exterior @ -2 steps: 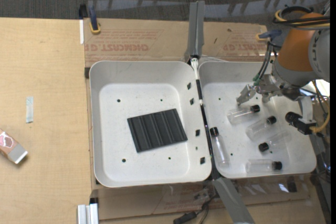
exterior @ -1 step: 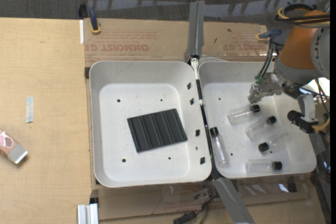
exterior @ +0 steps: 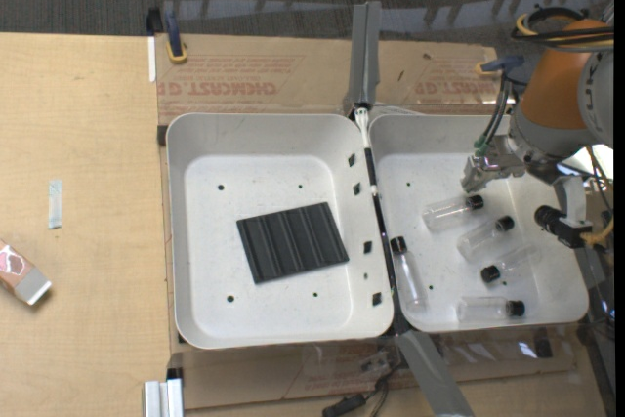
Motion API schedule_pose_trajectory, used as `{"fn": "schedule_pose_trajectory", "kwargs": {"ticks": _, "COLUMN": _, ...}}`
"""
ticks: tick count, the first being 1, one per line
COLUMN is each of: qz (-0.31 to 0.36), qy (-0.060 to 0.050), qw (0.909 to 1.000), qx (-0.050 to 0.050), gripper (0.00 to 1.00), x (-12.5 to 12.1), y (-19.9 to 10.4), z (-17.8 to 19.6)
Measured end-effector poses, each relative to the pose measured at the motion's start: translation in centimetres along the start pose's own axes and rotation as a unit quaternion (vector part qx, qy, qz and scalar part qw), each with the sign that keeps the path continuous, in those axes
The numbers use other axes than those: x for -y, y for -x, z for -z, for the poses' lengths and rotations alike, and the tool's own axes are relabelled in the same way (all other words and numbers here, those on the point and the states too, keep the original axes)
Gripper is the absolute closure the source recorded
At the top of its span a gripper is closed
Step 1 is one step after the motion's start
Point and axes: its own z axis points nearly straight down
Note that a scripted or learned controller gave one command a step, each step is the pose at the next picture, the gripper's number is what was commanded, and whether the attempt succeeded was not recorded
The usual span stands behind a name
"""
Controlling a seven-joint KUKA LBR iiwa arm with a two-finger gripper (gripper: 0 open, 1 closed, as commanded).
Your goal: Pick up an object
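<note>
Jaws' spread is impossible to tell from here; the gripper (exterior: 481,173) hangs low in the right bin (exterior: 430,137), just above a clear vial (exterior: 451,212), with more vials (exterior: 498,261) scattered nearby.

Arm (exterior: 571,83) runs off the right edge, most of it out of sight. Gripper (exterior: 485,166) too small & cluttered w/ cables to tell how the fingers stand. Clear vials (exterior: 451,212) in the right bin (exterior: 430,134) nearly vanish against the white, outlines vague. Bottom edge cuts a black cable (exterior: 356,400). Pink-white item (exterior: 20,274) clipped at left edge
</note>
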Motion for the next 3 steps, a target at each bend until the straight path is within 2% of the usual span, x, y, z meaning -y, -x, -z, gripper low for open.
{"fn": "schedule_pose_trajectory", "kwargs": {"ticks": 1, "qz": 0.094, "qy": 0.000, "qw": 0.9956, "qx": -0.001, "gripper": 0.00, "x": 7.7, "y": -1.2, "z": 6.7}}
{"fn": "schedule_pose_trajectory", "kwargs": {"ticks": 2, "qz": 0.108, "qy": 0.000, "qw": 0.9941, "qx": -0.001, "gripper": 0.00, "x": 11.3, "y": 3.3, "z": -1.0}}
{"fn": "schedule_pose_trajectory", "kwargs": {"ticks": 3, "qz": 0.358, "qy": 0.001, "qw": 0.9336, "qx": 0.001, "gripper": 0.00, "x": 13.1, "y": 3.5, "z": 21.8}}
